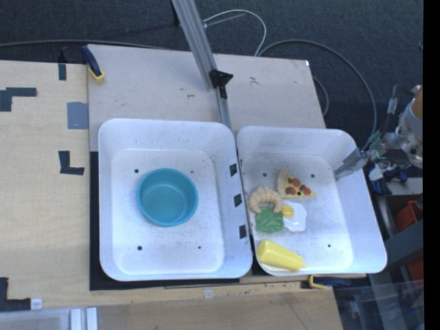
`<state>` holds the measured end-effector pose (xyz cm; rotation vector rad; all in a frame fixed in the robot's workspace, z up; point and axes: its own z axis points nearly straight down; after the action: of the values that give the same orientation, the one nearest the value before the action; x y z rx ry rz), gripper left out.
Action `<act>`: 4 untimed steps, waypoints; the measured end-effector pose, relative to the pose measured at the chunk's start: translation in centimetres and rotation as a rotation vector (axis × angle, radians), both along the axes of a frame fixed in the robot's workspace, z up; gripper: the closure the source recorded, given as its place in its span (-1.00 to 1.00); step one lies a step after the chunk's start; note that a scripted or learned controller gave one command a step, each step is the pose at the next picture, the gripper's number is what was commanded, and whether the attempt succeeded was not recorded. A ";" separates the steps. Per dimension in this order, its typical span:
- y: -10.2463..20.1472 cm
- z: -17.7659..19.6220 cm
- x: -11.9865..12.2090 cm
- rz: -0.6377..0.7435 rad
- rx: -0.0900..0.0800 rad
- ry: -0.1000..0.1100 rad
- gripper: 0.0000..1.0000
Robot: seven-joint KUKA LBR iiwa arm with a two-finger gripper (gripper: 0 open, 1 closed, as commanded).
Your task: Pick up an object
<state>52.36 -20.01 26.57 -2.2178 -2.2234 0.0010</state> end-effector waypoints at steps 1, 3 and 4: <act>0.0 0.0 0.0 0.000 0.000 0.000 -1.00; 0.7 -12.2 1.2 -0.001 0.001 0.006 -1.00; 0.7 -17.4 1.1 -0.002 -0.001 0.001 -1.00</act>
<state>53.47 -19.26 9.15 -2.2194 -2.2212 0.0033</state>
